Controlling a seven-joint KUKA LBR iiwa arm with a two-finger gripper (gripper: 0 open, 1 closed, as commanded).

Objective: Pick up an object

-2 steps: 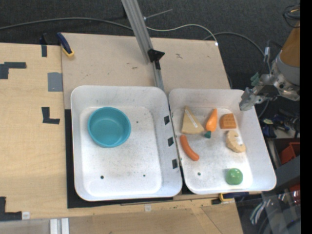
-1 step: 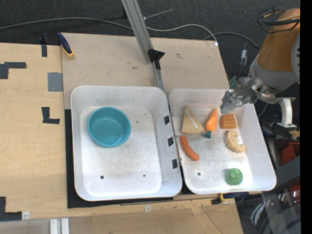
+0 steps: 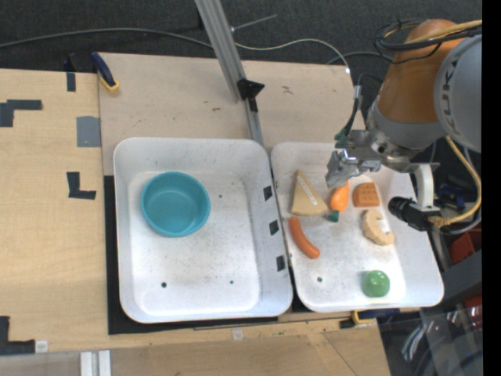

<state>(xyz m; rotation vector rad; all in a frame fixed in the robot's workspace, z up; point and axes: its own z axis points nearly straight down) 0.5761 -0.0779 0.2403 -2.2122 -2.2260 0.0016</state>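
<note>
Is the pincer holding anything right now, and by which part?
Cannot be told: the pincer sits right over the carrot's top end, but its grip is hidden.

right bin crowded with food, left bin mostly open

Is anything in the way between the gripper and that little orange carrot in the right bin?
Nothing visible does. The gripper hangs directly over the carrot in the right bin. The cheese wedge lies close on the carrot's left, and the cracker on its right.
</note>
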